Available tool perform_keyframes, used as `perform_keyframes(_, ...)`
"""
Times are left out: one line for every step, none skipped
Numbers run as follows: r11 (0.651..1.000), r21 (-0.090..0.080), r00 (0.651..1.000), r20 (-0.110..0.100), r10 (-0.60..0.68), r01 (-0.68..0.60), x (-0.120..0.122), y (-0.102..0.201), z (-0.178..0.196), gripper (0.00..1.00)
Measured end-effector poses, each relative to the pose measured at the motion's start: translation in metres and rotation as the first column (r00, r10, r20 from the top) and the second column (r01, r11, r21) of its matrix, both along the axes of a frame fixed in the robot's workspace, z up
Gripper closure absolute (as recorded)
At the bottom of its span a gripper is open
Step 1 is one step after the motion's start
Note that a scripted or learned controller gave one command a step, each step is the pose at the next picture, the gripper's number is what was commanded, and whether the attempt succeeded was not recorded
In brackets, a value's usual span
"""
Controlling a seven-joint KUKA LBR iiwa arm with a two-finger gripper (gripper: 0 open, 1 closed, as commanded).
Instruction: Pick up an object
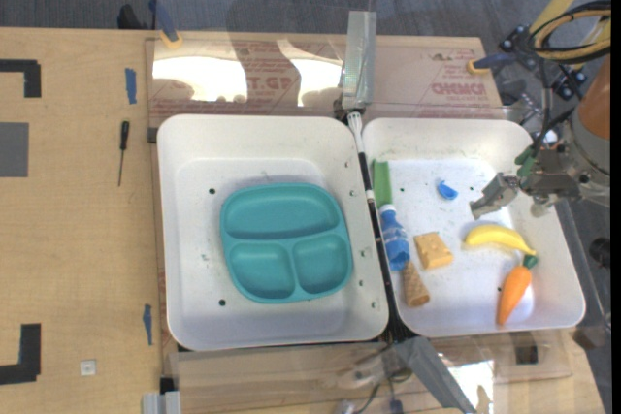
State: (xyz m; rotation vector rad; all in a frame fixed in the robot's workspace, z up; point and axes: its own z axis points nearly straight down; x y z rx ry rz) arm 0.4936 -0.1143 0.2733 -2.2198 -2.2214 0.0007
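Quick count of what's on the bench: two white bins, a left bin [175,208] and a right bin [563,305]. The left one has just one thing in it, a teal divided plate [285,241] with three compartments.

The right bin has seven loose items:
- one banana [499,238]
- one carrot [513,293]
- one green marker [381,182]
- one blue bottle-ish thing [395,240]
- one small blue piece [445,190]
- one tan cracker-looking square [434,251]
- one brown cone-shaped piece [415,285]

One gripper [490,201] over that bin too. Off to the left on the bench, one screwdriver [122,151].
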Motion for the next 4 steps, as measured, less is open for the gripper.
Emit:
perform_keyframes(0.995, 0.0, 0.995, 0.005, -0.096, 0.096, 0.05, 0.01, 0.046, 0.0)
perform_keyframes(0.999, 0.001, 0.999, -0.007, 0.033, -0.033, 0.027, 0.064, -0.093, 0.0)
perform_keyframes(0.994, 0.0, 0.994, -0.005, -0.106, 0.106, 0.03, 0.002, -0.148, 0.0)
perform_keyframes(0.999, -0.001, 0.999, 0.006, -0.052, 0.052, 0.038, 0.014, -0.186, 0.0)
